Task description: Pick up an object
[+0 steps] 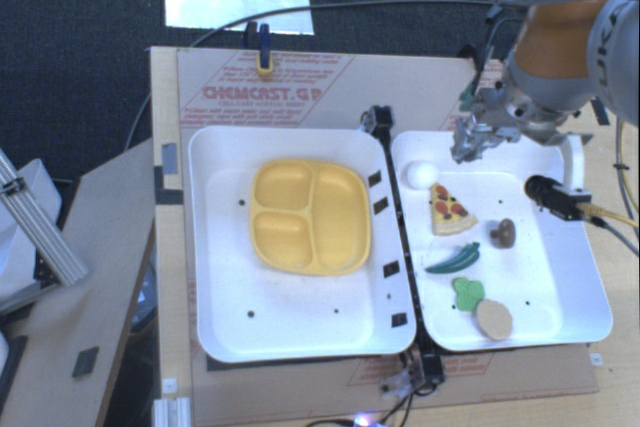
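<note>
The right bin (580, 310) holds several toy foods: a white egg (421, 174), a pizza slice (449, 211), a brown mushroom-like piece (503, 233), a green pepper (453, 260), a green broccoli piece (467, 291) and a tan round cookie (493, 319). My gripper (468, 147) hangs over the far edge of the right bin, to the right of and beyond the egg. Nothing shows between its tips.
The left bin (225, 315) carries a yellow divided plate (309, 216) in its middle. A black clamp strip (392, 215) runs between the two bins. A black fixture (556, 195) with a cable sits at the right bin's right rim.
</note>
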You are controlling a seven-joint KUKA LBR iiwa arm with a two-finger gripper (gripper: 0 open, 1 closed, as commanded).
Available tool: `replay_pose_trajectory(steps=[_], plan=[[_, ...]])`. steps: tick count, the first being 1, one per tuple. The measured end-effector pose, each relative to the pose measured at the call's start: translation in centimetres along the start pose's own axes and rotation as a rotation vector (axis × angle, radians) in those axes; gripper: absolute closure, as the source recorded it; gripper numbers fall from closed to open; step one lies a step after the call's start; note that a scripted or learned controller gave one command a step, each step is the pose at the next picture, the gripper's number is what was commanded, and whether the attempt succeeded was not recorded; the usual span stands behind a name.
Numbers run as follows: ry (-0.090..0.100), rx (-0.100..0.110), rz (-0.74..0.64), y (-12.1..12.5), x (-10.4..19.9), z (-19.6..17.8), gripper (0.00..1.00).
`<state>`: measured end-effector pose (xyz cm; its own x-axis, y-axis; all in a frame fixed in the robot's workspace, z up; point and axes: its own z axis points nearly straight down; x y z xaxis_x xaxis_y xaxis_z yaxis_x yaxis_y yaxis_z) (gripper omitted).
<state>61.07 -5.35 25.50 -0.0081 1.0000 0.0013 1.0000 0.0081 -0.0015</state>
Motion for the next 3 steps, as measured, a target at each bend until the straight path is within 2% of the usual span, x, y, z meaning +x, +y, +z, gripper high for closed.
replay_pose_trajectory(steps=[1,3], plan=[[0.000,0.000,-0.001,-2.3,5.4,0.9,1.00],[0.000,0.000,0.000,-8.7,14.2,0.8,1.00]])
